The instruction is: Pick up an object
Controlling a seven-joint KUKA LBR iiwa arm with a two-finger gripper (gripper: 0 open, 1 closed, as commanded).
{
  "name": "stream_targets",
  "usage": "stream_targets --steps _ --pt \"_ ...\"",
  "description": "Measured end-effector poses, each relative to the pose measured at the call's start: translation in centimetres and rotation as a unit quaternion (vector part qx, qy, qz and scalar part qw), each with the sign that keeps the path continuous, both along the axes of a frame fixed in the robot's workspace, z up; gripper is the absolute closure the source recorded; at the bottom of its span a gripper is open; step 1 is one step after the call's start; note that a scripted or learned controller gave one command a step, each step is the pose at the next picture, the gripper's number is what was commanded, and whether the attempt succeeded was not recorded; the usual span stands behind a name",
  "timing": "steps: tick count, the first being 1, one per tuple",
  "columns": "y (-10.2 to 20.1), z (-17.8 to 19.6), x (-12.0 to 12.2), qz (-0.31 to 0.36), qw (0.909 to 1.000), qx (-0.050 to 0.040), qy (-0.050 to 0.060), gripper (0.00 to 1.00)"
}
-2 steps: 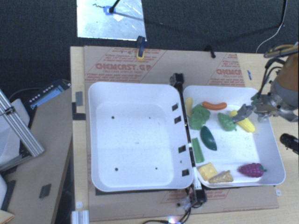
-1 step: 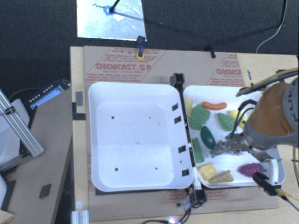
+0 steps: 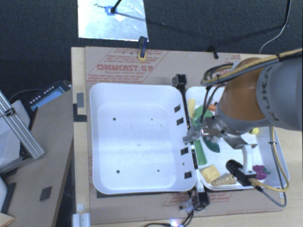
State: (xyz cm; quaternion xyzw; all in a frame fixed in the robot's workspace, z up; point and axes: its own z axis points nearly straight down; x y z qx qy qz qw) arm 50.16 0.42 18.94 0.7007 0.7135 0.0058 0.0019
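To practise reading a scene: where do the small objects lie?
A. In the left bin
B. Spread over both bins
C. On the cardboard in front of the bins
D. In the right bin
D: the green piece, yellow block and purple piece all lie in the right bin, under the arm.

Evenly and brightly lit from above, with soft, faint shadows under the rim of the left bin (image 3: 137, 136). Strong glare off the shiny sheet (image 3: 112, 12) near the top edge. Slightly grainy and soft throughout; arm (image 3: 265, 96) at right blurred, dark floor underexposed.
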Motion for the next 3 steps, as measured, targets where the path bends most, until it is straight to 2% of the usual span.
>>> stream_targets --steps 1,2,3 --pt "-0.9 0.6 -0.1 -0.006 1.0 -0.0022 0.003 1.0" --pt "3.4 -0.6 2.4 -0.004 1.0 -0.002 0.004 1.0" --pt "-4.8 10.1 -0.8 -0.012 0.9999 -0.004 0.0 1.0"
